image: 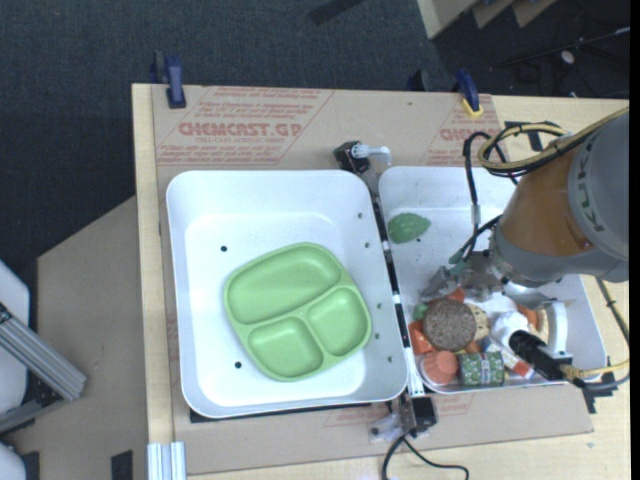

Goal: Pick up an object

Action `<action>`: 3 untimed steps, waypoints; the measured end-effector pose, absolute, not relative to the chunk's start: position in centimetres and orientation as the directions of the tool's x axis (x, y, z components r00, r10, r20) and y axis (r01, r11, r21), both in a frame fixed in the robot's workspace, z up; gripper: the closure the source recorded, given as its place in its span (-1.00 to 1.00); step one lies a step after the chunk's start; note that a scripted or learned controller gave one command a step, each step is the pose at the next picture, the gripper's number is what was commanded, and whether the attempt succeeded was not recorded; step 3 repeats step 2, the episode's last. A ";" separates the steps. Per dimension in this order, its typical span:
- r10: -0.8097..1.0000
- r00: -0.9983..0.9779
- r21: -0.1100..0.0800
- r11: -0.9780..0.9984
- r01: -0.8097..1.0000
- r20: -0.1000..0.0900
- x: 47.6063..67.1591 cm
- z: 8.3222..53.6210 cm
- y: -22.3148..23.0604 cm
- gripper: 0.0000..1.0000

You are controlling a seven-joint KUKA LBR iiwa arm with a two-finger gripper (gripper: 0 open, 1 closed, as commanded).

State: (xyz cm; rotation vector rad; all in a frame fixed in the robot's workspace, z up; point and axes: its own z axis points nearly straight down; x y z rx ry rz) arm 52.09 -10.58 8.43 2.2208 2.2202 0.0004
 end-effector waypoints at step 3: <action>1.000 -0.010 0.015 0.010 1.000 0.001 58.9 19.1 -4.1 1.00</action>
